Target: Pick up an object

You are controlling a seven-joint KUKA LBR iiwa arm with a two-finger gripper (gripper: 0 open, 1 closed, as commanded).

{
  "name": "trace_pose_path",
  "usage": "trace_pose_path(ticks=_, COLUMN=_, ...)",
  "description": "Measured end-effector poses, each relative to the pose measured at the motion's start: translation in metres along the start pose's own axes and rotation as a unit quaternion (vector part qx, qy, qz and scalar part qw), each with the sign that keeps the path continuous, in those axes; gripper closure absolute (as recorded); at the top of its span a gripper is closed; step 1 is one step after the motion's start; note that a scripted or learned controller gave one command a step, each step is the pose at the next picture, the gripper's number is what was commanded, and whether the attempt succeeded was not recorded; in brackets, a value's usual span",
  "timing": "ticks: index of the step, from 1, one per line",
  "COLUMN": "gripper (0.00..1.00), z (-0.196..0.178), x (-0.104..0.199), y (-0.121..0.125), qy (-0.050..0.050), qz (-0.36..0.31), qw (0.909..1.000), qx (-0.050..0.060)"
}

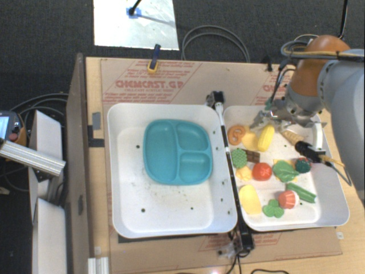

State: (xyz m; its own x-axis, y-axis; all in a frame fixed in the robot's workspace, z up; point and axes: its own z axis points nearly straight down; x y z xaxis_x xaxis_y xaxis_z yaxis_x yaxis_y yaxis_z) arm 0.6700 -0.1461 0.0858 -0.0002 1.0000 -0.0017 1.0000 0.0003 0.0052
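Plastic toy foods crowded the right bin [336,210], so the gripper [268,116] hung over its far left corner, just above a yellow corn cob [266,137], a likely target; jaw state unclear.

I see toy food crowding right bin [336,207]. Yellow corn cob [266,137] at 11 o'clock, tilted, orange ring [236,133] just beside it. Red tomato [262,171] at centre, green leafy piece [283,170] touching it at 3 o'clock. Yellow lemon-like piece [249,198] at 7 o'clock. Green pepper [301,192] lies slanted at 4 o'clock.
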Motion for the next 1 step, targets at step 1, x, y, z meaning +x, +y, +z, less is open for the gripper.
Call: trace_pose_path(ticks=1, gripper=1.00, z=-0.0112, x=0.0016, y=0.0007, qy=0.000, qz=-0.002, qw=1.0000, qx=-0.001)
